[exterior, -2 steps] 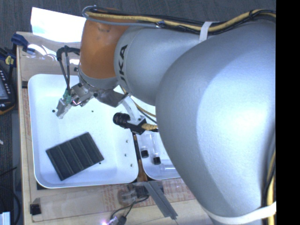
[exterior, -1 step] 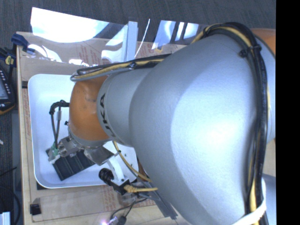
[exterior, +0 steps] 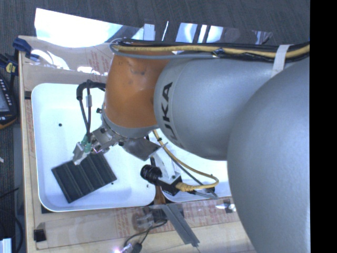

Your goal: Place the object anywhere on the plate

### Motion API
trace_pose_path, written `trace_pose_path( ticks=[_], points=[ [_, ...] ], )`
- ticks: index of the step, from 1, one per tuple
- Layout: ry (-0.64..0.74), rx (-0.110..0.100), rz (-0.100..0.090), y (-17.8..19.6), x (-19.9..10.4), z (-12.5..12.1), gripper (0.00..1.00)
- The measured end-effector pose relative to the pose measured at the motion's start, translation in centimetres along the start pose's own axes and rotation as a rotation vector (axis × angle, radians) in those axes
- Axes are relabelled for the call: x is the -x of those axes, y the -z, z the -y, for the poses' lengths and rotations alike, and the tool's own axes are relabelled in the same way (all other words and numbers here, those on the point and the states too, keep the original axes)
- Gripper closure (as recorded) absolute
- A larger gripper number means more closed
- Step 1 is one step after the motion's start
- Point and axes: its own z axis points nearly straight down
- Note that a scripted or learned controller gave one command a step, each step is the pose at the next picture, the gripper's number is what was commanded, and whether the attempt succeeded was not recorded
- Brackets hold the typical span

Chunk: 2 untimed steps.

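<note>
Dark ribbed rectangular object lies flat in the left white plastic bin, near its front edge. You see the grey two-finger gripper at the object's upper corner; whether it touches, or how its grip stands, you cannot tell

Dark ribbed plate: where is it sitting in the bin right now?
The dark ribbed plate lies flat in the lower left of the left white bin, near its front wall, with the tool at its upper edge.
</note>
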Motion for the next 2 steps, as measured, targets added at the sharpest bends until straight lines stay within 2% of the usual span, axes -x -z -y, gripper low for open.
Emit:
trace_pose_path(
  ticks=[1,2],
  points=[
    [-0.122,-0.004,0.001,0.2,-0.6,-7.3,1.00],
    [-0.480,-0.006,0.000,-13.4,2.4,-13.8,1.00]
  ],
)
